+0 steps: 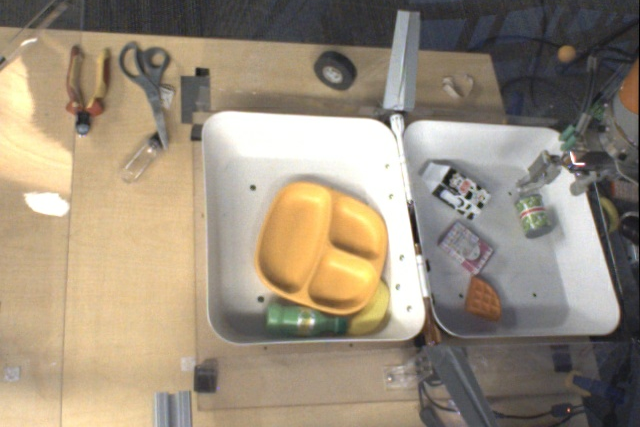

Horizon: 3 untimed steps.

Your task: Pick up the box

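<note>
Left white bin (225,215) has a yellow divided plastic tray (322,243). In the right white bin (590,305), the small black-and-white printed box (459,190) lies near the divider, untouched. The gripper (555,167) hovers over a green can (533,214), fingers spread apart, nothing between them.

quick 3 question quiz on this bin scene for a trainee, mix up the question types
1. True or false: the yellow tray lies in the right bin.
2. Which is nearest the tool? A) scissors B) small can C) tape roll
3. Fill in: the green can lies along the tray's ____ edge.

Key: 1 false, it lies in the left bin. 2 B. 3 near.
</note>
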Tool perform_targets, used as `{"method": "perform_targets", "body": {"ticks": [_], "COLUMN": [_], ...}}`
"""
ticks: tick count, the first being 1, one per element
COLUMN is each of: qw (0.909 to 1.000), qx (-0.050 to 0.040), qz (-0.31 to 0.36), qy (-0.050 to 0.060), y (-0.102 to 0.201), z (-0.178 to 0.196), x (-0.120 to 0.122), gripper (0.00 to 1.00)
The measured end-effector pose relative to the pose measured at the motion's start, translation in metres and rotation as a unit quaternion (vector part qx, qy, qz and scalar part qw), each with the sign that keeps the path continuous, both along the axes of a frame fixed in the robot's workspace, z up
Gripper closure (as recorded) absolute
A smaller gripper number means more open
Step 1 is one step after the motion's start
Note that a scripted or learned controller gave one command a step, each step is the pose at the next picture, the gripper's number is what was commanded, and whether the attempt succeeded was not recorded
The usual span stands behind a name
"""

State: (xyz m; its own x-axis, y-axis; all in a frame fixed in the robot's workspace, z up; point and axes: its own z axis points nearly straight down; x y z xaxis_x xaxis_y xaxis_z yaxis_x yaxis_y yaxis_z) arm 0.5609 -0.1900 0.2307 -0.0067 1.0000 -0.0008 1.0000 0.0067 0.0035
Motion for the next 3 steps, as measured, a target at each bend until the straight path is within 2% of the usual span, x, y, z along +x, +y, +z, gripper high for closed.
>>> {"method": "perform_targets", "body": {"ticks": [1, 2, 3], "qw": [0.9994, 0.9980, 0.9972], "qx": [-0.0005, -0.0024, -0.0013], "qz": [-0.035, -0.062, -0.074], "qy": [-0.005, -0.013, -0.014], "y": [0.042, 0.073, 0.101], "z": [-0.132, -0.136, -0.137], "x": [-0.016, -0.034, -0.062], "gripper": [0.00, 0.00, 0.00]}}
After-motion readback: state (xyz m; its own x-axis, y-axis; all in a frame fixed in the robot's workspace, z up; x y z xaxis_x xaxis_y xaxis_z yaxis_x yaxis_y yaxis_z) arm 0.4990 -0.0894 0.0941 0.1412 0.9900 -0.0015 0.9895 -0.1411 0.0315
